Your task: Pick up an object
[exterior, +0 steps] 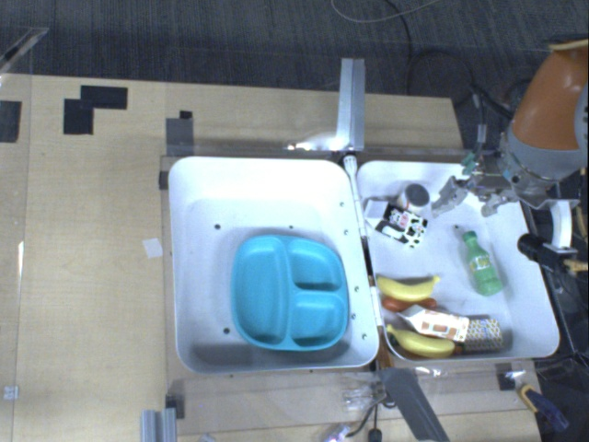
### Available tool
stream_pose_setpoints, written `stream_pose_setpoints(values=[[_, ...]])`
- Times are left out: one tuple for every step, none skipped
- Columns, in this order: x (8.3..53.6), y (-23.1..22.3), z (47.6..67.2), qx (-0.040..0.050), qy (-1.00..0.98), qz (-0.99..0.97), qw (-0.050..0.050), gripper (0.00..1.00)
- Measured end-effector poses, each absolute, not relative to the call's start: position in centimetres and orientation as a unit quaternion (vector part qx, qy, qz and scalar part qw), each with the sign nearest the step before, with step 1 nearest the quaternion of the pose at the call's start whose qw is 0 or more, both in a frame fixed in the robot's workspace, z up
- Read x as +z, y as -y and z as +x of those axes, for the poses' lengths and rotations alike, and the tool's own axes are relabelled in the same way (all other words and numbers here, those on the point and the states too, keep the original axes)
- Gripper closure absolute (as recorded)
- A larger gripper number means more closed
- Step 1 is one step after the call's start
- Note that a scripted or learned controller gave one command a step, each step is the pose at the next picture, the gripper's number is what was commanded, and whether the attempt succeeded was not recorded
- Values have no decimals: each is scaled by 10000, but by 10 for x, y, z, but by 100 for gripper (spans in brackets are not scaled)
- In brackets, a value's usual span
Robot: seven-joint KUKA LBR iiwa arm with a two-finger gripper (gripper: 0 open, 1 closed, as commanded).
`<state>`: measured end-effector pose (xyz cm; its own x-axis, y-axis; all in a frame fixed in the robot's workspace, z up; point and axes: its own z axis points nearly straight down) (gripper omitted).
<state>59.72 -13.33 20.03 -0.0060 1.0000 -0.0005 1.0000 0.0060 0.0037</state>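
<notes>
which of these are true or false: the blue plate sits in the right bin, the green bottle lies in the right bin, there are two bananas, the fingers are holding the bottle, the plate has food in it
1. The blue divided plate sits in the right bin. False: it lies in the left bin.
2. The green bottle lies in the right bin. True.
3. Two bananas are in the right bin. True: one banana lies above a second banana, with a flat packet between them.
4. The gripper holds the green bottle. False: the bottle lies on the bin floor, apart from the gripper.
5. The plate has food in it. False: its compartments show bare blue.
</notes>
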Motion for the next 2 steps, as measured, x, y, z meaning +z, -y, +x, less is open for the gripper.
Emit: stream_pose_setpoints(values=[[145,177,584,9,-6598,7514,10,0],[122,168,610,20,-6173,7867,20,0]])
